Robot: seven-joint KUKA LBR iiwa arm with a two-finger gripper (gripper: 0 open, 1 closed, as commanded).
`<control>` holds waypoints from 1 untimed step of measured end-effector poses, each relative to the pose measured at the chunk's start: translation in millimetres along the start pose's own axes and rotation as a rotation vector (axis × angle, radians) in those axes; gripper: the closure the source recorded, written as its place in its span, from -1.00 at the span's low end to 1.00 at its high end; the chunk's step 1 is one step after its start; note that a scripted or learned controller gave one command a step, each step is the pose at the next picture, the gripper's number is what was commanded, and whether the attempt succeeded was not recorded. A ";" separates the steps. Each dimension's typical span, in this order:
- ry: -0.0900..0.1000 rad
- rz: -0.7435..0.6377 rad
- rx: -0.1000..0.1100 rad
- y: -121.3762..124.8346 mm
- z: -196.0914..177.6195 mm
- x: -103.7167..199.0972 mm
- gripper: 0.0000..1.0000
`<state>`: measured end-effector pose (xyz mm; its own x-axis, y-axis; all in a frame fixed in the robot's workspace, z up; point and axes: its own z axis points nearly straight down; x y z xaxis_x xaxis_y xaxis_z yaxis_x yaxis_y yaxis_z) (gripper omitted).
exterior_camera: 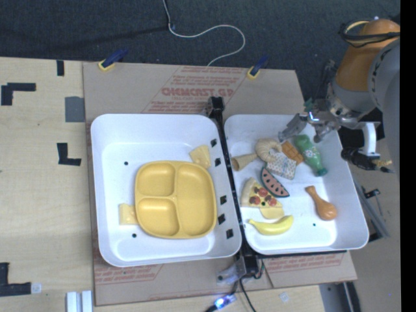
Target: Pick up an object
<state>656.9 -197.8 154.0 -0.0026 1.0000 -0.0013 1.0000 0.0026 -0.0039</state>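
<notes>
My gripper (305, 132) hangs over the back of the right bin (344, 239), open, its two grey fingers (289, 130) spread apart. Just below it, toward the front, lies a green bottle (313, 156), with nothing gripped between the fingers. Beside the bottle sit an orange carrot piece (292, 151), a patterned cracker (282, 166) and a beige bread piece (266, 149). Further forward lie a watermelon slice (275, 183), a pizza slice (259, 194), a banana (272, 225) and a chicken drumstick (322, 204).
The left bin (107, 135) holds a yellow divided plate (175, 198), a cheese wedge (201, 155) and a small yellow block (127, 214). A cone-shaped piece (244, 162) lies by the wall between the bins. The arm's orange band (364, 60) rises at the upper right.
</notes>
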 end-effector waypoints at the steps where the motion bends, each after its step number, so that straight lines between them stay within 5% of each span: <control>1: 0.000 -0.002 -0.002 4.8 42.0 2.6 -1.00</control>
<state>661.6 -195.2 112.0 -0.0044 1.0000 -0.0012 1.0000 0.0044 -0.0015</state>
